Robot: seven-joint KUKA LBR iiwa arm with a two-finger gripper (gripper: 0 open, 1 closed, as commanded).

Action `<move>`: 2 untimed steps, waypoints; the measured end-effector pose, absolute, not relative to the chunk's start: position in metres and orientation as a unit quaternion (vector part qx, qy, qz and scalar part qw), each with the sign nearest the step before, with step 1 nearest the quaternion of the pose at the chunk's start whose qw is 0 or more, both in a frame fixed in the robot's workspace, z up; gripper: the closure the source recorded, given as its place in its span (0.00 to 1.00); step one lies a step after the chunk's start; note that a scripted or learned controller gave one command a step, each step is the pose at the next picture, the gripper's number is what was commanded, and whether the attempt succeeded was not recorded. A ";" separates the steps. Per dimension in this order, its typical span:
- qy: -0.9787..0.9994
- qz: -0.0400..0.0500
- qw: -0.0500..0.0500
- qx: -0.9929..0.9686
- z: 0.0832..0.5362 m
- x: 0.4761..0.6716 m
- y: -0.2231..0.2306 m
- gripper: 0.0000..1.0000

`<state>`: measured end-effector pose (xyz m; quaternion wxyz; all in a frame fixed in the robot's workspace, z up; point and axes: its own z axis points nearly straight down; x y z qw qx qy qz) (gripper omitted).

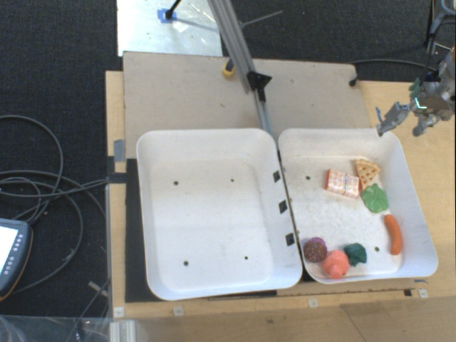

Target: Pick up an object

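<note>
The right bin holds several toy foods. A pink-and-orange wafer block lies beside a waffle-patterned wedge, with a light green leafy piece just below them. Along the near side sit an orange sausage shape, a dark green piece, a salmon-red lump and a dark purple ball. My gripper hangs over the bin's far right corner, beyond the rim. It is open, with nothing between its fingers, and stands well apart from all the objects.
The left bin adjoins the right one along a black-clipped seam. A grey pole slants across the bench's far side. Cables and a tablet lie off the bench at left.
</note>
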<state>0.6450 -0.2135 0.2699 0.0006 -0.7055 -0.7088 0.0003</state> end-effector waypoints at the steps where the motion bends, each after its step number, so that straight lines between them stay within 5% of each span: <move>1: -0.709 0.000 -0.001 -0.705 0.272 0.646 -0.213 0.00; 2: -0.710 0.001 0.001 -0.705 0.210 0.648 -0.210 0.00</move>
